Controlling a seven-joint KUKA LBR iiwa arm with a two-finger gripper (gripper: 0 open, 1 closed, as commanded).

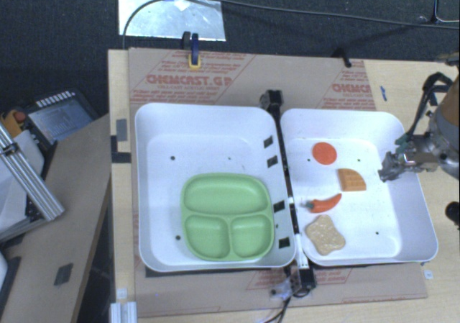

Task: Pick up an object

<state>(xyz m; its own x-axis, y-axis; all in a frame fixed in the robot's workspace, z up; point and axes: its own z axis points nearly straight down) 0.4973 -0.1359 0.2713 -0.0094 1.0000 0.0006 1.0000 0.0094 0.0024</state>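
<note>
The right bin (413, 239) holds a red-orange disc (324, 152), an orange wedge-shaped piece (351, 180), a curved red piece like a pepper (327, 203) and a tan cracker-like piece (325, 234). My gripper (389, 169) hangs over the right side of this bin, a little right of the orange wedge. Nothing shows between its fingers. The arm enters from the right edge of the view.
The left bin (158, 127) contains a green divided plate (226, 215) with three compartments. A black divider strip (282, 170) runs between the two bins. Cardboard lies under the bins, and a yellow clamp (193, 52) sits at the back.
</note>
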